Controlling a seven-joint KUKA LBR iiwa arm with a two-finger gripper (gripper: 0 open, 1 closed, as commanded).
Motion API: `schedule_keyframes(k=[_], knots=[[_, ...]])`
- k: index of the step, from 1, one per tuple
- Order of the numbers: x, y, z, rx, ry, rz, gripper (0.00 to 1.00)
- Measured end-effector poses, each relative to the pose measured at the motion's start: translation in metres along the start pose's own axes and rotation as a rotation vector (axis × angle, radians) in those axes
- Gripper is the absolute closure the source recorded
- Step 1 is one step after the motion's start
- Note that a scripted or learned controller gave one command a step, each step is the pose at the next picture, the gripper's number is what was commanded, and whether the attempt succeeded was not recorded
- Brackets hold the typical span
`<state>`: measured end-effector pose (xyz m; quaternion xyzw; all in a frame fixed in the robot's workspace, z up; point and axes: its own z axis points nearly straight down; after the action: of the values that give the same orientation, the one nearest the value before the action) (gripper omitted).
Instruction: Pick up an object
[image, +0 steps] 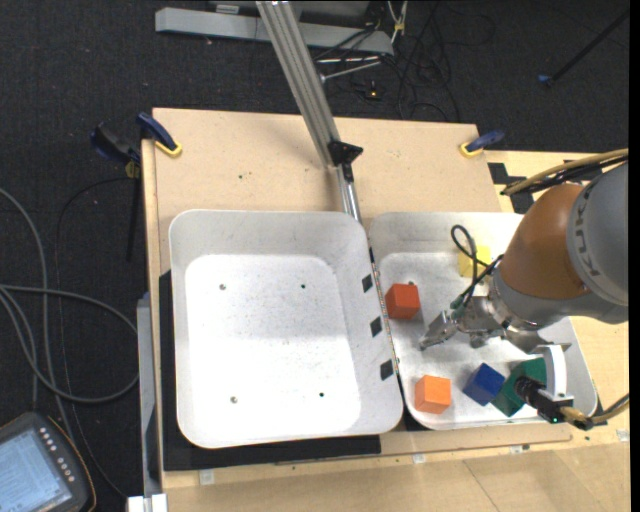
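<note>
My gripper (450, 338) hangs low over the middle of the right bin (425, 258), its fingers spread open with only bare bin floor between them. A red-orange cube (402, 300) lies just up and left of it. An orange cube (433, 393) sits below it near the bin's front rim. A blue cube (485, 384) and a green block (520, 386) lie to the lower right, close under the wrist. A yellow object (468, 263) is partly hidden behind the arm and its cable.
The left bin (265, 320) adjoins the right one along a shared rim with black clips. The arm's grey body and orange band (550, 250) cover the right bin's far right side. A metal pole (305, 85) slants over the bench's back.
</note>
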<state>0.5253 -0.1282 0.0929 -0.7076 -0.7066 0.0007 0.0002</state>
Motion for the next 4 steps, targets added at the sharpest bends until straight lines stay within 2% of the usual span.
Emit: schedule_keyframes(k=[1,3,4], knots=[[0.000,0.001,-0.013,-0.003,0.001,0.000,1.00],[0.002,0.002,-0.136,-0.009,-0.001,-0.005,1.00],[0.002,0.002,-0.135,-0.002,0.000,-0.004,1.00]])
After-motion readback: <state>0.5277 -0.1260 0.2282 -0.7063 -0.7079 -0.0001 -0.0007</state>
